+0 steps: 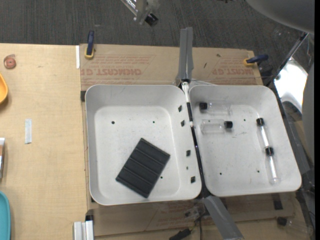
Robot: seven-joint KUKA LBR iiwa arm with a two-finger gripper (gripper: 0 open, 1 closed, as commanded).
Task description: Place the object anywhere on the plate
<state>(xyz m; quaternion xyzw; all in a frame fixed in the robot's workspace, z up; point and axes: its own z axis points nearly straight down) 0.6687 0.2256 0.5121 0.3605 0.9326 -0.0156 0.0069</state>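
Pincer high above bench's far edge, carrying nothing; finger state cannot tell. Dark ribbed plate lies flat in left bin. Clear vials lie in right bin. Risks: vials transparent, round, likely roll or slip on grasp; long carry over divider.

We are seeing a dark ribbed plate lying tilted in the left bin. Clear tubes with black caps are lying scattered in the right bin. The gripper is hanging above the far edge.
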